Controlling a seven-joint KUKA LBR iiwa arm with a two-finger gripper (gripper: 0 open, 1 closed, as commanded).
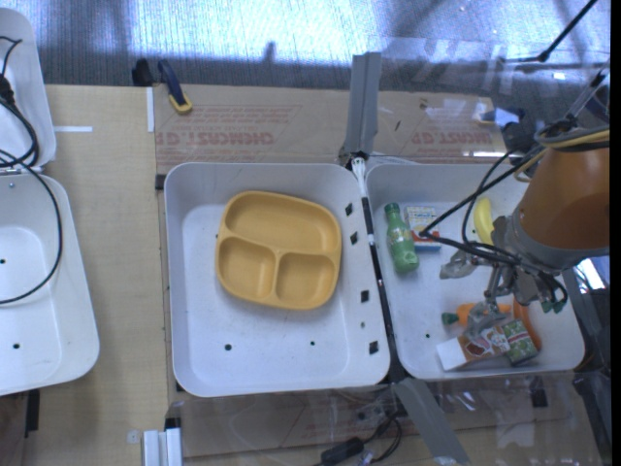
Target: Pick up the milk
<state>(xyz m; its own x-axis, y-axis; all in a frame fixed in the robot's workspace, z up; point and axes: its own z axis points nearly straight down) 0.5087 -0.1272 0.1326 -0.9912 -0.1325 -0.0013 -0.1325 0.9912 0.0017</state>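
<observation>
My tool [499, 294] above the milk carton [490, 343]

It hangs over the right bin [417, 357], just above the carton; how far it is open, I cannot tell.

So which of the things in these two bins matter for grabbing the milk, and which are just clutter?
For the job:
- milk carton, lying in the right bin
- gripper, low above it

Just lying about:
- green bottle
- banana
- carrot
- yellow divided plate, left bin

Left bin [194, 357]: tray [278, 249]. Right bin [417, 352]: bottle [399, 238] far left, milk [490, 343] near right, gripper [500, 304] over milk.
</observation>
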